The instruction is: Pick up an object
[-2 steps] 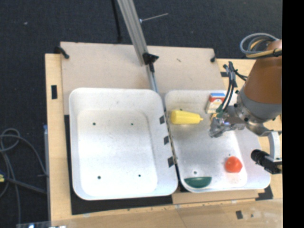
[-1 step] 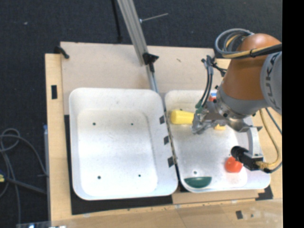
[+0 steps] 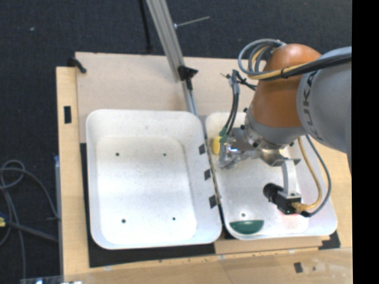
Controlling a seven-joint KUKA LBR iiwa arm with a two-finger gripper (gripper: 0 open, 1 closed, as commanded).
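The camera view looks down at a slant on 2 shallow white bins set side by side on a pale wooden bench [image 3: 130, 81]. The left bin [image 3: 145, 176] shows a bare speckled floor with 4 small dark dots. The grey arm [image 3: 320, 93], with its orange band [image 3: 284, 81], reaches in from the right and hangs over the right bin [image 3: 249, 188], covering much of its upper half. The gripper [image 3: 228, 149] sits low near that bin's upper left corner, close to the wall shared with the left bin; whether it is spread or pressed together cannot be told from here. A small yellow and green piece [image 3: 223, 136] shows just beside it. A dark green bowl-shaped object [image 3: 247, 226] lies at the right bin's near edge, well apart from the gripper. A slanted metal rail [image 3: 169, 40] rises behind the bins.
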